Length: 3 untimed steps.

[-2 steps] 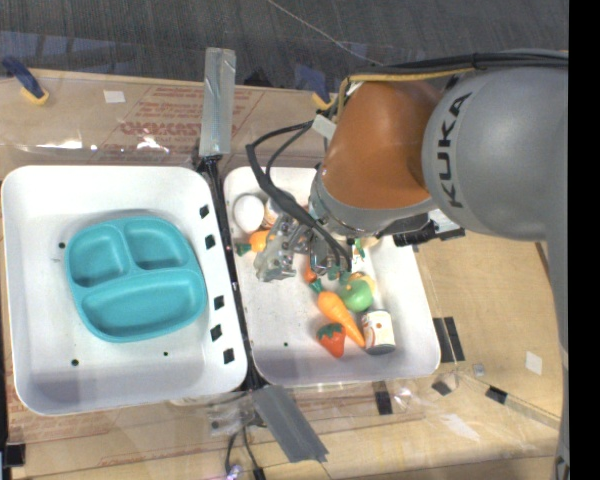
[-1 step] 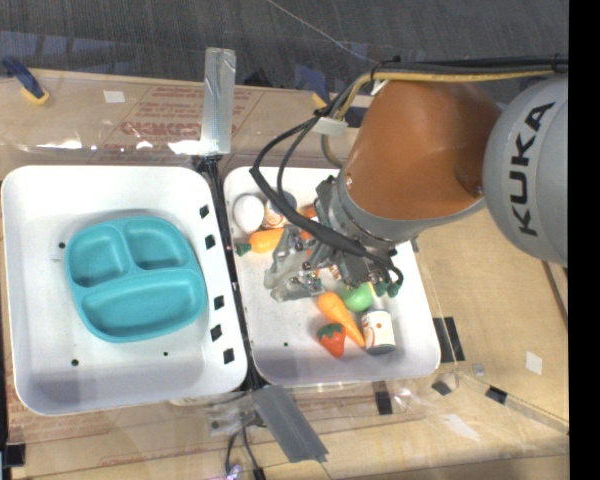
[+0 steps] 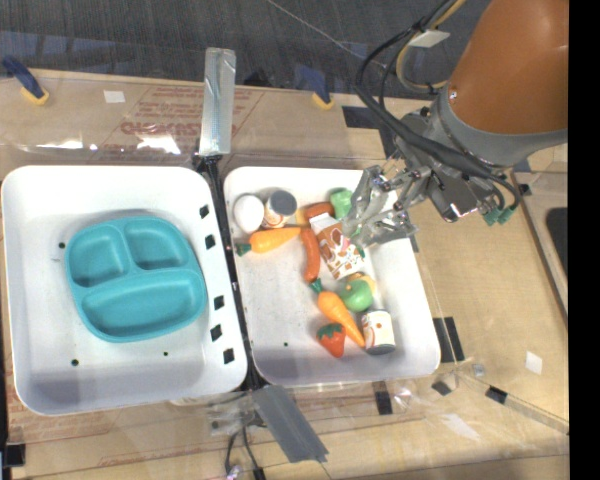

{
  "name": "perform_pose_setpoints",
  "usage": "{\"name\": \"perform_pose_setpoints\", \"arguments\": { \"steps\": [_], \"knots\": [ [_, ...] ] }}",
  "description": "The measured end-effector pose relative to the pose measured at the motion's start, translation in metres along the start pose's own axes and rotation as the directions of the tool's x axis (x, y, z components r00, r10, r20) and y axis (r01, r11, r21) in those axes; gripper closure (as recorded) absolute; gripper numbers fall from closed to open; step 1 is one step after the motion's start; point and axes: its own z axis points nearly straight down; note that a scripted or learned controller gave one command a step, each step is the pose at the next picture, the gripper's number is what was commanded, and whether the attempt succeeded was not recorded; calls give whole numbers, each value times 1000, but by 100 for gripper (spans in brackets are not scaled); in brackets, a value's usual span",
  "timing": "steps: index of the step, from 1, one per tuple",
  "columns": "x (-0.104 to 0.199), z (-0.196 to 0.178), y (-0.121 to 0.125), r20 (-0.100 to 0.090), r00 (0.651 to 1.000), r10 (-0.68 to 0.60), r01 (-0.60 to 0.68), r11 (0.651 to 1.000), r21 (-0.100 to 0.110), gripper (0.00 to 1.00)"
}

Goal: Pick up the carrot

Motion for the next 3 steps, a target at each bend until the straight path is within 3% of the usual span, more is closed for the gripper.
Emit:
{"name": "perform_pose_setpoints", "arguments": {
  "steps": [1, 3],
  "knots": [
    [32, 84, -43, -7, 985, -173, 173, 985, -7, 100],
    [28, 62, -43, -2, 983, -182, 182, 983, -1, 100]
  ]
}}
